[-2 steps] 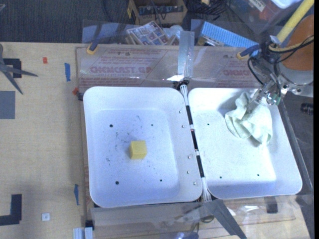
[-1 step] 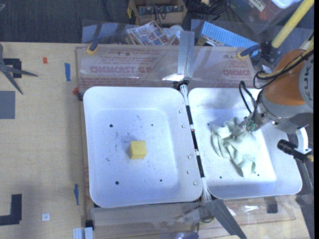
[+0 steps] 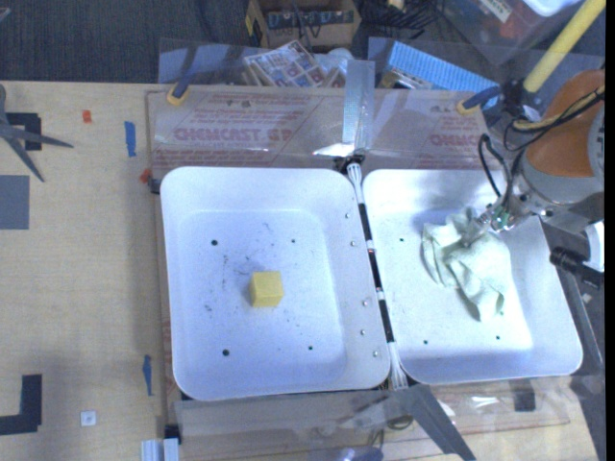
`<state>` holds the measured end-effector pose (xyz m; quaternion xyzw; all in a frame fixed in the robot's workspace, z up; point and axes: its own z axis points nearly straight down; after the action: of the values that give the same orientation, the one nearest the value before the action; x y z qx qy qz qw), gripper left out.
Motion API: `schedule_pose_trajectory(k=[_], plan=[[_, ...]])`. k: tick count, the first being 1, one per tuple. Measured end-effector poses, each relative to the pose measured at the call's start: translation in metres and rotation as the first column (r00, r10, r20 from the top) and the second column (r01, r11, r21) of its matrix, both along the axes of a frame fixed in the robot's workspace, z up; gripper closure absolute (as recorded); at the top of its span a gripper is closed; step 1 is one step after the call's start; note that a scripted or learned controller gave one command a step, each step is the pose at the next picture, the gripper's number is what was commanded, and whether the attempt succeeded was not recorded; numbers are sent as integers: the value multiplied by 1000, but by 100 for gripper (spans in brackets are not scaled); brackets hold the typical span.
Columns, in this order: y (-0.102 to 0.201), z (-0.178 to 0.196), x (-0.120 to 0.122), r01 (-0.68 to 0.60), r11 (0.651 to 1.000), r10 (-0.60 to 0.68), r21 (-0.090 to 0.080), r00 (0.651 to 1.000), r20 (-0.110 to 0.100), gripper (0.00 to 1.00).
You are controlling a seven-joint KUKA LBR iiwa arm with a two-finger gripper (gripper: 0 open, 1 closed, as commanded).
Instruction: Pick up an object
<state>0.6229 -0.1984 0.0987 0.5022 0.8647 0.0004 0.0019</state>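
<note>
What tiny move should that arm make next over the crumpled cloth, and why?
Probably a short lift straight up. The gripper sits at the upper edge of the crumpled pale green cloth in the right white bin, and the cloth bunches toward it. Lifting would show whether it really has hold.

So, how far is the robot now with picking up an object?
Nothing is lifted yet. The gripper is down in the right bin, at the top of the crumpled cloth, which lies on the bin floor. A grasp is not visible. The yellow block sits untouched in the left bin. Grasping and lifting are left.
</note>
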Motion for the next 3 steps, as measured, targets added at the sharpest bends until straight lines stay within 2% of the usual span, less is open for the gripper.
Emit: schedule_pose_trajectory(k=[1, 2, 3], plan=[[-24, 13, 26, -563, 826, 563, -6, 826, 4, 100], [31, -8, -12, -209, 978, 209, -2, 978, 4, 100], [82, -9, 37, 330, 944, -330, 1, 944, 7, 100]])
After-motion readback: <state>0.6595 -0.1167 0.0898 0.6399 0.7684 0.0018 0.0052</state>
